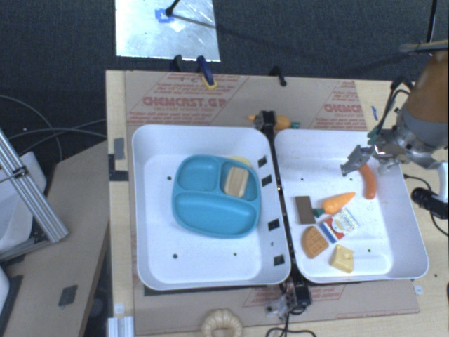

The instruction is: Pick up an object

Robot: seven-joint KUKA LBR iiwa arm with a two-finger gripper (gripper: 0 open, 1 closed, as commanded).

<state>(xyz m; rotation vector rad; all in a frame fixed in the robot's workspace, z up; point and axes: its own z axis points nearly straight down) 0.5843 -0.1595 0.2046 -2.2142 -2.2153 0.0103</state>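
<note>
Sausage (pixel 368 181) upright in frame — just beside end effector (pixel 356 161)

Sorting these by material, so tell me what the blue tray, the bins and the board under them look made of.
Blue tray: likely moulded plastic, matte, with smooth rounded compartments in one even colour. Bins, such as the left bin: probably thin formed plastic, white, with a slight sheen and soft rounded rims. Board: looks like brown cardboard, dull, with red printed lettering.

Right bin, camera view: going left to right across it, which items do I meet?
Dark brown rectangular block → round tan waffle → orange carrot → orange-red sausage.
</note>
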